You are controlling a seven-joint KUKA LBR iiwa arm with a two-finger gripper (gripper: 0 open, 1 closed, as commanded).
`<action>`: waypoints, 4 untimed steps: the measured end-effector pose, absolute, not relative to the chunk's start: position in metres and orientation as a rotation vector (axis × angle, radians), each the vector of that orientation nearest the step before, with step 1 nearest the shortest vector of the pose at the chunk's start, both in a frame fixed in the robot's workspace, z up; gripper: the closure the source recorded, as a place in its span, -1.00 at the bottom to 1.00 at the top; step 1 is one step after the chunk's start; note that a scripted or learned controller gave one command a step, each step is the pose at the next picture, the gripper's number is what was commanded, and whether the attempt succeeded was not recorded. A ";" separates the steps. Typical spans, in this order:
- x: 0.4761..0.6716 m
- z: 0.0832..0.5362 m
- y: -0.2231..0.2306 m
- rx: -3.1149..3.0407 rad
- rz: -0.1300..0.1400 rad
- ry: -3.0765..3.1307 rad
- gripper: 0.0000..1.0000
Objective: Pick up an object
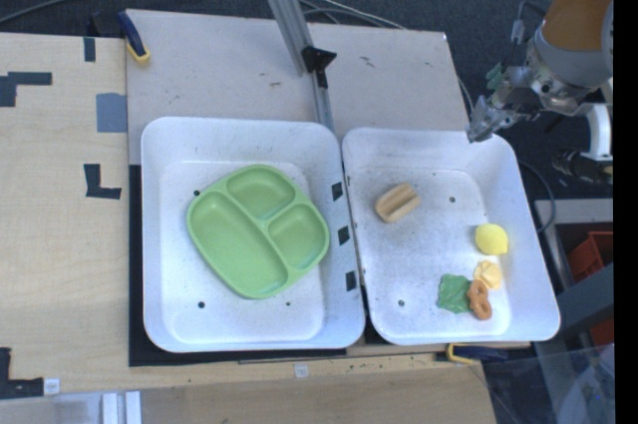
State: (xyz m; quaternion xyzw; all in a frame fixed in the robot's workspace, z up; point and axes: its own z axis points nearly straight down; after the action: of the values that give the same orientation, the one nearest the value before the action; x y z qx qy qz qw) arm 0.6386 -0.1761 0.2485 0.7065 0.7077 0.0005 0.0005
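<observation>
gripper [482, 128] poised over the right bin's [528, 212] top right corner, nothing seen held, bread roll [397, 203] lying mid-bin, lemon [490, 238] near the right wall, green tray [258, 229] set in the left bin [159, 212]

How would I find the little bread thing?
Look in the right white bin, the one without the green plate. The hot dog bun lies alone in its upper left part. It is tan and split; the yellow, orange and green toys huddle at the lower right.
</observation>
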 end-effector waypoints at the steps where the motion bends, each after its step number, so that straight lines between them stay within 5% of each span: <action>1: 0.638 0.255 -0.124 2.215 0.001 2.228 1.00; 4: 0.615 0.239 0.043 2.217 -0.004 2.231 1.00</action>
State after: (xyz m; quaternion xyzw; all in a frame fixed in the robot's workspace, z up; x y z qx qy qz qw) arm 0.6146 0.0432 0.2386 0.7048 0.7094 -0.0013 -0.0017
